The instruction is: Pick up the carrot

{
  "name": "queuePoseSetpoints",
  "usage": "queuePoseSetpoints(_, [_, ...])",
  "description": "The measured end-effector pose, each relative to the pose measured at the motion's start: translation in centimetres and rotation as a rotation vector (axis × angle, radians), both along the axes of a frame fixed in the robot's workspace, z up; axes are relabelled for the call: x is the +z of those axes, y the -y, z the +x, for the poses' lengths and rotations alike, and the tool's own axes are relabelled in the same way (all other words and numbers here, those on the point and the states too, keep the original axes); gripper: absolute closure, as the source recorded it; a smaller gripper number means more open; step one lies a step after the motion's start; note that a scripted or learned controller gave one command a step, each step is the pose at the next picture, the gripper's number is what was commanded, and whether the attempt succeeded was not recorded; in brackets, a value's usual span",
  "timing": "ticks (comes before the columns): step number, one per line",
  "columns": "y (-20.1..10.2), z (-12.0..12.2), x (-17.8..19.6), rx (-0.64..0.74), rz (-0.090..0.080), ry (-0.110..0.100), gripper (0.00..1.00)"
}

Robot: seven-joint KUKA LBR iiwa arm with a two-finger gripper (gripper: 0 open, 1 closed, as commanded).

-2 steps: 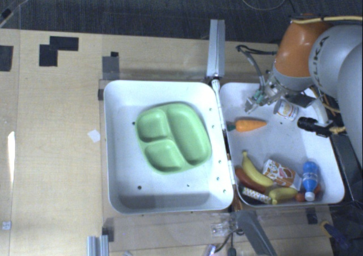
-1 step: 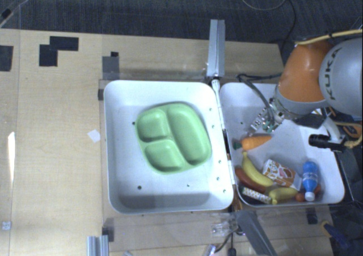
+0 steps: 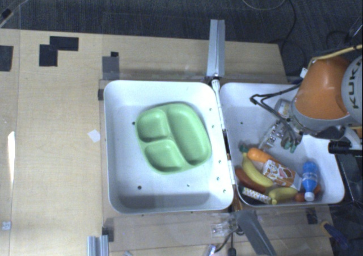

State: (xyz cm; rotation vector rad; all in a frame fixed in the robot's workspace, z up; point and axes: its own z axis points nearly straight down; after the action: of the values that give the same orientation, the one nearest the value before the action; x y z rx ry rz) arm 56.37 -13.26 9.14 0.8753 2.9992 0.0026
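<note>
Gripper (image 3: 282, 135) hangs low in your right bin (image 3: 238, 104), too blurred for me to tell its state, just above the carrot (image 3: 256, 154), which lies wedged against a banana (image 3: 255, 173) in the pile.

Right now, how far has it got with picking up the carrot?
Not far yet. The carrot lies in the right bin, at the upper edge of the pile beside the banana, so nothing is lifted. The hand hangs low over that bin, just up and right of the carrot. Reaching it, gripping and lifting are all left.
</note>
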Motion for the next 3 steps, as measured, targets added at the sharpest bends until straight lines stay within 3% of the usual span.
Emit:
queuePoseSetpoints(1, [-1.7,-6.9,0.1,-0.174,0.003,0.01,1.0])
queuePoseSetpoints(2, [-3.5,-4.7,0.0,-0.115,0.001,0.002,1.0])
queuePoseSetpoints(3, [1.7,3.5,7.8,-0.13,0.003,-0.006,1.0])
